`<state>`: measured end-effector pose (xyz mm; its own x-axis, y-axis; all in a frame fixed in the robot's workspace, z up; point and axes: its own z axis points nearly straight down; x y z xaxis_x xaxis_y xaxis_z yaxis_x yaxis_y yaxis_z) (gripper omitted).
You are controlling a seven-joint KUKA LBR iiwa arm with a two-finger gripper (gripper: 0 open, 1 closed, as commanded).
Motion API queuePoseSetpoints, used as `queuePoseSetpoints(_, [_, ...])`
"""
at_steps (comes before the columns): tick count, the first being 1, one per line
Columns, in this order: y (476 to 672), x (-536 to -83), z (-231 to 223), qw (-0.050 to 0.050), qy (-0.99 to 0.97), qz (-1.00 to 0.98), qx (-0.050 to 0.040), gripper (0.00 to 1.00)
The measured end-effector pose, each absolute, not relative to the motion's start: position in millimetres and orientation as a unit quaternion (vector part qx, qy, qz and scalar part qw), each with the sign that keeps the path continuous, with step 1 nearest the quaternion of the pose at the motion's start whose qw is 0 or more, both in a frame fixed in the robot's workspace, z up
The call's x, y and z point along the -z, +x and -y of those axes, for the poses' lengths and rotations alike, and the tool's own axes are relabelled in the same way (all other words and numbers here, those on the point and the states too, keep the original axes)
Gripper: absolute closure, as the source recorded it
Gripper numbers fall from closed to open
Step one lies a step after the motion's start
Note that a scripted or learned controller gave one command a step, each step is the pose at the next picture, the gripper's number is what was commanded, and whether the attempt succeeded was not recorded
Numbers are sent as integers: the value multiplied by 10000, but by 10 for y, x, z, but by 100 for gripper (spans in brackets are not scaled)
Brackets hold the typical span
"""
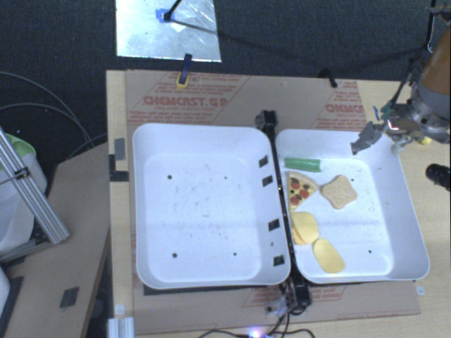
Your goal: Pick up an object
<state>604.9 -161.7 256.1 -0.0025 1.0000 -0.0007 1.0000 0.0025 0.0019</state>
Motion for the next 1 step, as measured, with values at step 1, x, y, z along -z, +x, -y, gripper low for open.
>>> queuePoseSetpoints(1, [5382, -868, 1065, -80, 7061, -7081, 34, 0])
